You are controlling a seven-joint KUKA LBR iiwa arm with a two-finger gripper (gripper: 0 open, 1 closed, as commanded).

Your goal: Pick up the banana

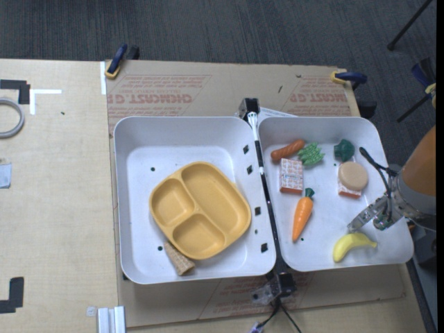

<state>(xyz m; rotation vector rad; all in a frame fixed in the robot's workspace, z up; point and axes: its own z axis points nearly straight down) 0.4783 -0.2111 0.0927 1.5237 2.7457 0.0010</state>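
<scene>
A yellow banana (352, 245) lies at the near edge of the right bin (388, 255). Just above and right of the banana hovers the gripper (371, 217); whether it is open cannot be told. Farther back from the banana lies a carrot (302, 215).

- Dark grey carpet floor (229, 16) is stretching across the far side.
- Pale wooden worktop (55, 207) is lying at left.
- Brown cardboard sheet (208, 92) is covering its middle, blue clamps (118, 57) pinning it.
</scene>
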